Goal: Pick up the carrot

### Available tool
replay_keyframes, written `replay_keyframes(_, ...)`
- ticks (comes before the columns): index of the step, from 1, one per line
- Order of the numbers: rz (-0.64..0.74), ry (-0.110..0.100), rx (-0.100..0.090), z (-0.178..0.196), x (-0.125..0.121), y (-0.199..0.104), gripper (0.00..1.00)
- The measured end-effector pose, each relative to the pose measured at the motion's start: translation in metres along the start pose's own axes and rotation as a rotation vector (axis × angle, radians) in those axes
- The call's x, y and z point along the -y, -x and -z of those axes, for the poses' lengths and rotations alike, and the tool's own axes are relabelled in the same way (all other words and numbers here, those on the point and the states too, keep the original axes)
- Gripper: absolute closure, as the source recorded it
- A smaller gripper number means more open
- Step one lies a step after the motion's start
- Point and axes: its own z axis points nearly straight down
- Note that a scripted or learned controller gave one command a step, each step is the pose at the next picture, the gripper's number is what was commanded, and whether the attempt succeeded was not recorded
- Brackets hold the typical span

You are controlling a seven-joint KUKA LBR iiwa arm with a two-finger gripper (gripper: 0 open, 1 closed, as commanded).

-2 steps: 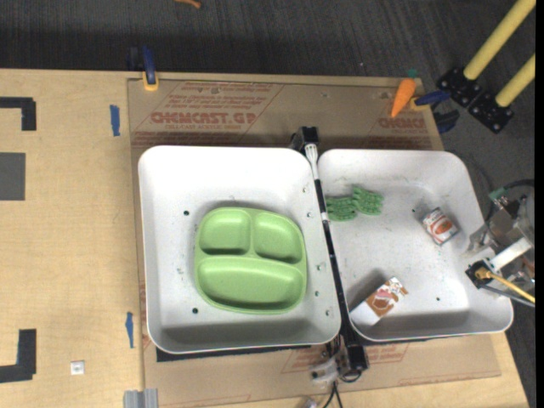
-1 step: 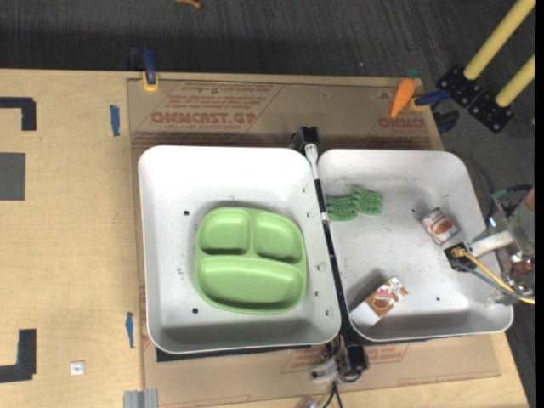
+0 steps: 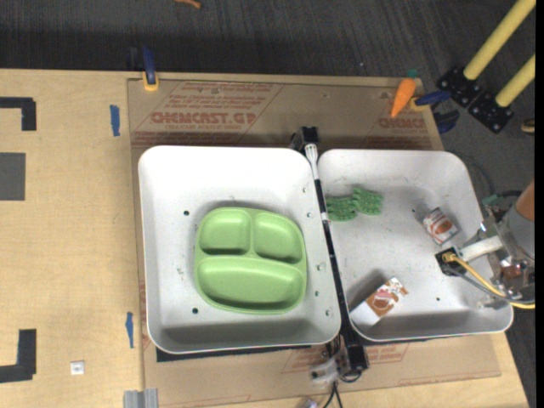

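Camera view shows the carrot (image 3: 403, 97) outside the bins, on the counter (image 3: 68, 245) behind the right bin (image 3: 459, 170). Tool (image 3: 507, 274) hangs at that bin's right edge, and I cannot tell its state. Risk: it dips in and grabs a packet (image 3: 439, 224) instead.

The right bin (image 3: 399, 249) is wide open through the middle, with a green toy (image 3: 355, 203) upper left, a small can (image 3: 439, 224) at right and a carton (image 3: 381, 299) by the lower edge. The left bin (image 3: 170, 194) is mostly hogged by the green plate (image 3: 252, 257).
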Motion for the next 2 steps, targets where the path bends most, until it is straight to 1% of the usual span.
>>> replay_keyframes(1,0.000,0.000,0.000,0.0000,0.0000,0.0000,0.00)
replay_keyframes(2,0.002,0.006,0.003,0.0094,-0.0014,0.0015,1.00)
